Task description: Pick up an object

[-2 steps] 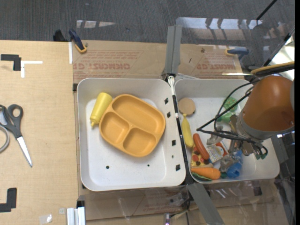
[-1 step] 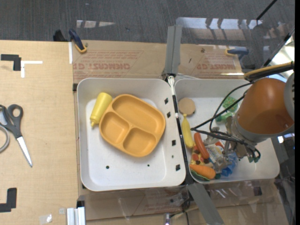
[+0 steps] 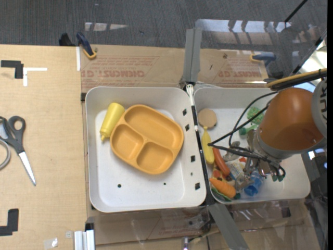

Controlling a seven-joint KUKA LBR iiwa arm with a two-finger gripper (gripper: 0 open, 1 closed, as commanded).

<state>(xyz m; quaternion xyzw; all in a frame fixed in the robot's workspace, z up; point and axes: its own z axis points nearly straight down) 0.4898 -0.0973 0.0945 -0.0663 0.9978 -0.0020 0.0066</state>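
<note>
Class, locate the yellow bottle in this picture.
The yellow bottle lies in the left bin, against the upper-left edge of the orange divided plate.

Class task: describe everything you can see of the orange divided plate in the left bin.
The orange divided plate looks like moulded plastic, a rounded rectangle with three compartments: one long, two smaller. It lies flat and face up, turned at a slant, on the floor of the left bin. A yellow bottle lies against its upper-left rim.

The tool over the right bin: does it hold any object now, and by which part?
It cannot be told. The tool is low in the right bin among small toys, and the arm hides its tips.
</note>
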